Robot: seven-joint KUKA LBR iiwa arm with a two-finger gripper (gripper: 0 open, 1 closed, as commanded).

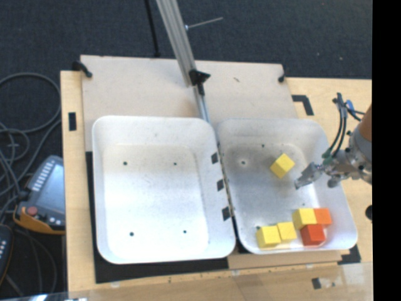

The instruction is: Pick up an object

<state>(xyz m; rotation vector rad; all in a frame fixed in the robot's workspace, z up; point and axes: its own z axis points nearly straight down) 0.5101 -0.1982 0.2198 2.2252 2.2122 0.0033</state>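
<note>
Dark carpet floor, pale wooden bench (cables left)

Right-hand white bin, holding all the candidate objects. A single yellow cube lies alone near the bin's centre, turned corner-on to the bin's walls and well apart from the rest. Along the near wall sits a cluster: two yellow blocks side by side and touching, a third yellow block just behind them, and two orange blocks pressed against it toward the bin's right corner.
</note>
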